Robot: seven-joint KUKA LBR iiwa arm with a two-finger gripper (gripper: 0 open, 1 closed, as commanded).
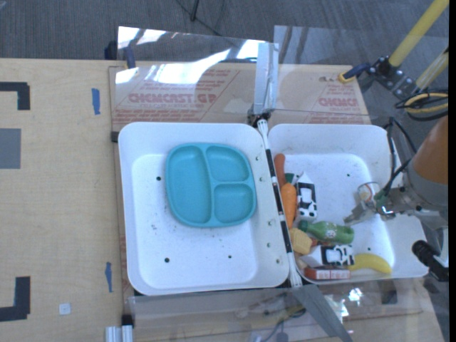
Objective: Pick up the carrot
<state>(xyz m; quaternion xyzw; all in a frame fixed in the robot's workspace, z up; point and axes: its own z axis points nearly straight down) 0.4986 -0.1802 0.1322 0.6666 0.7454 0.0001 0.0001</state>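
Stock on my screen, camera view: left white shallow bin (142, 212) holding one teal three-compartment plastic plate (211, 185); right white shallow bin (335, 142) holding the clutter. Item of interest: the slim orange toy carrot (288, 200), lying lengthwise close against the left wall of the right bin, roughly mid-way down it, a reddish-orange piece (280, 166) just above it that may be a second carrot, and a black-and-white cow figure (306, 201) just beside it on the right. Below: a green vegetable-shaped toy (326, 231), a yellow-orange lump (302, 244), a second black-and-white piece (338, 256), a yellow banana (372, 263), a red flat strip (322, 273). Arm: the two-finger gripper (360, 214) sits low over the right half of the same bin, well apart from the carrot; I cannot tell how wide it stands, and I see nothing held in it. Handling, my judgement: light, stiff, smooth plastic, likely to slip or roll; I would grasp across the thick middle, with the wall and cow leaving little finger room.
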